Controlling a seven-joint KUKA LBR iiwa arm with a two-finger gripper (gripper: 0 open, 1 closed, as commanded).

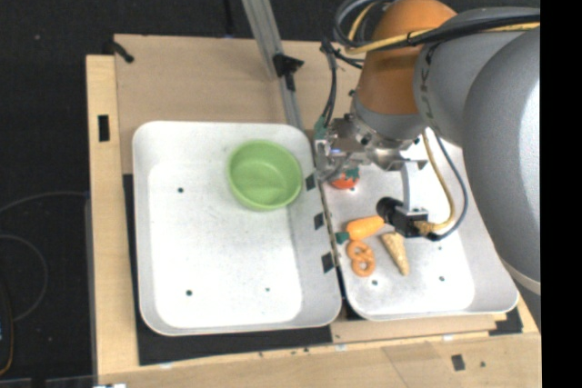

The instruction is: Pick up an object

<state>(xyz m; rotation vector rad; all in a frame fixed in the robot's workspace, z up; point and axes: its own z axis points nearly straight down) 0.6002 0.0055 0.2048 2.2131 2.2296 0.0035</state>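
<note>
Orange-red obj (343, 182) is sitting under the gripper (335, 166) in the right bin (455, 286) (near its left wall); can't tell finger state or the obj's axis, too hidden.

The setting is a robotics laboratory test cell. Evidence: a plywood bench (182, 77) surrounded by black flooring, two shallow white bins (218, 286) mounted side by side, an aluminium mast (259, 14) rising behind them, exposed cabling (446, 186) on an industrial grey arm (491, 104), and toy food items as test objects.
</note>
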